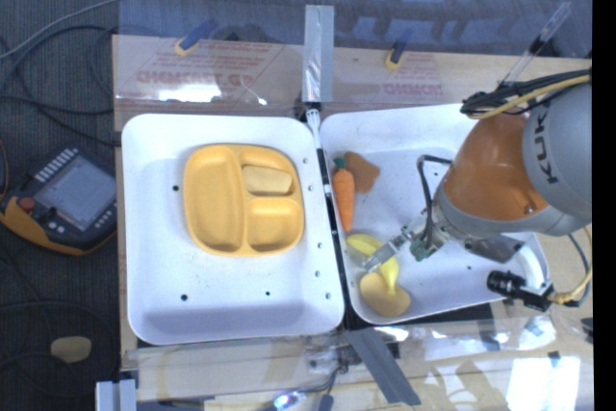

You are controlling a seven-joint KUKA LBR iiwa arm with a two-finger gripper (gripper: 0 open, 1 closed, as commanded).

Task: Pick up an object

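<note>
In the right bin (462,125) an orange carrot (344,195) lies along the left wall, with a brown piece (363,168) beside its top. Lower down are a yellow rounded piece (361,244), a yellow curved piece (390,275) and a tan disc (383,299). My gripper (387,254) reaches in from the right, low in the bin, with its tip between the two yellow pieces and close to both. I see nothing lifted off the bin floor.
The left bin (154,294) holds a yellow divided plate (217,207) with a pale yellow block (267,179) in its upper right compartment. The arm's orange and grey body (500,173) covers the right half of the right bin.
</note>
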